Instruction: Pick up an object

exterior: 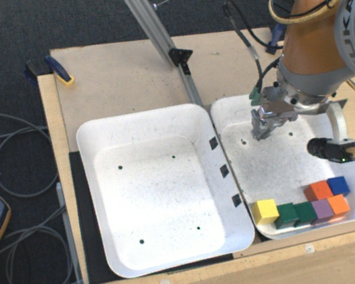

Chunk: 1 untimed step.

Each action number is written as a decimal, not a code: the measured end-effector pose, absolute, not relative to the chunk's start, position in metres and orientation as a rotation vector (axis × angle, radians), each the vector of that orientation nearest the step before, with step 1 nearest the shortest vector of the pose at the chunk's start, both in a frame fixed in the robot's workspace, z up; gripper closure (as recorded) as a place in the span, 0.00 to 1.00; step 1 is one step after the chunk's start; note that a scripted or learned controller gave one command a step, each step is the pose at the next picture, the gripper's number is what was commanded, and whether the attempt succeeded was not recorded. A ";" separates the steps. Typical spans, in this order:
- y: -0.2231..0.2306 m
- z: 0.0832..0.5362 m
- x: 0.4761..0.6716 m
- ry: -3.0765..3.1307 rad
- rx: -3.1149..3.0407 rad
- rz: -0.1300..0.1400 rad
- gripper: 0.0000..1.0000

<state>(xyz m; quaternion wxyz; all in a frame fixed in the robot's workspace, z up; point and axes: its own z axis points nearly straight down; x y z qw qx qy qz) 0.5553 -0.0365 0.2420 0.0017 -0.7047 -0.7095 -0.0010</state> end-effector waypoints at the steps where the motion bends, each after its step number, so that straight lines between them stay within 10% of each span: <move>1: 0.021 0.245 0.539 -2.227 -2.209 -0.001 1.00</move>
